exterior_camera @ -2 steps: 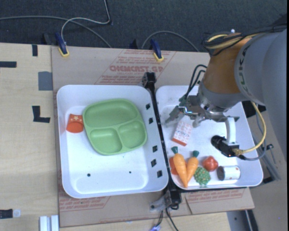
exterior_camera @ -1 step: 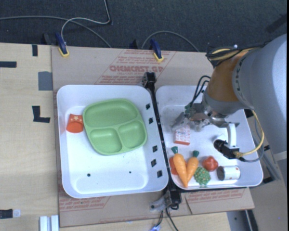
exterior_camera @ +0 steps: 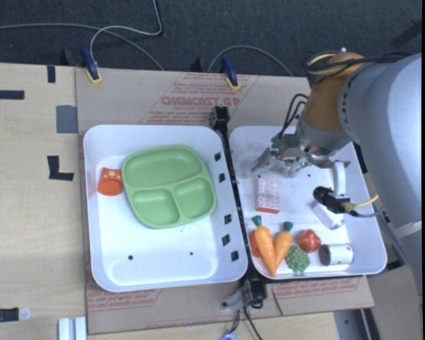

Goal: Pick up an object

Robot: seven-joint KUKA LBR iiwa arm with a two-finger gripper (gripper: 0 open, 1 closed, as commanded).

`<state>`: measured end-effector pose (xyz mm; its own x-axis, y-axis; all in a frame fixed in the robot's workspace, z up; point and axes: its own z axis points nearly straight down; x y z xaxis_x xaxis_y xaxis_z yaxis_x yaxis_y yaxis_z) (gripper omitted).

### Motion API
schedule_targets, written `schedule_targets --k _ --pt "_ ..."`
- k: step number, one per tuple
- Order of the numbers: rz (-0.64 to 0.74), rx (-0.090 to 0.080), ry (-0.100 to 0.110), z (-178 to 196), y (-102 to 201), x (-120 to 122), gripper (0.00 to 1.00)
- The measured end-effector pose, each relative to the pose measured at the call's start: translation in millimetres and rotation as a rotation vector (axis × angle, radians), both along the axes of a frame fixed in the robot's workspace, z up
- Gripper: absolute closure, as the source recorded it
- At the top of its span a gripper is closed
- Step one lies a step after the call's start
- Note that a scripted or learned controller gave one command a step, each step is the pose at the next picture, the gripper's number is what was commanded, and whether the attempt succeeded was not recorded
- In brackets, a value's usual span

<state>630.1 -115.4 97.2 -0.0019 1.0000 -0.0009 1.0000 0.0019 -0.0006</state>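
Bins (exterior_camera: pixel 106 261) white, both. Tray (exterior_camera: pixel 168 185) pale green, plain. Cup (exterior_camera: pixel 110 182) orange-red with a small yellow star. Right bin: card (exterior_camera: pixel 268 194) white with red-pink print, two carrots (exterior_camera: pixel 269 245) orange with green tops, broccoli (exterior_camera: pixel 297 259) dark green, tomato (exterior_camera: pixel 309 241) red, can (exterior_camera: pixel 337 253) white with a dark end. Arm (exterior_camera: pixel 389 119) grey, band (exterior_camera: pixel 327 98) orange (gripper (exterior_camera: pixel 292 156) metal-grey, black cabling). Bench (exterior_camera: pixel 28 211) light wood with black marks; cardboard (exterior_camera: pixel 191 98) brown, red lettering. Clamps (exterior_camera: pixel 92 68) blue and yellow.

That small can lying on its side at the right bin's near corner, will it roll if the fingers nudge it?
Probably: the can is cylindrical and lies on its side, so a push across its axis likely rolls it. The tomato beside it may block one way. It looks small, likely light.
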Motion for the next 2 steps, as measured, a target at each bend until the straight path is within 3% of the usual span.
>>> schedule_targets --k 2 --pt "-0.001 -0.003 -0.006 -11 7 -33 0.0"
